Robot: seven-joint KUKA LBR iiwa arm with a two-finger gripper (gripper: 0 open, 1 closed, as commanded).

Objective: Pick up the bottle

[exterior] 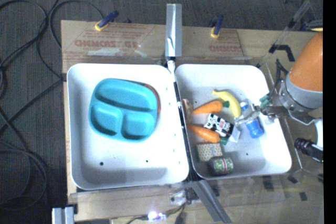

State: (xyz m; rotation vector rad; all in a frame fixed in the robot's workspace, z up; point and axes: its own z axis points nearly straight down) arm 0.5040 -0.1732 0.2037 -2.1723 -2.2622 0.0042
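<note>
Lying in the right bin [273,157] beside the banana [229,102] is the bottle [251,124], blue-capped. Whether the gripper [266,104] is grasping it, I cannot tell; it is hovering just beside it.

Arm [307,68]: cut off by the right edge; upper links out of frame.
Gripper [261,107]: fingers too small and blurred to tell apart.
Bottle [252,123]: clear body hard to trace; blue parts alone plain.
Brown item [153,93]: mostly hidden under blue tray [124,108].
Small can [222,165]: label unreadable.
</note>
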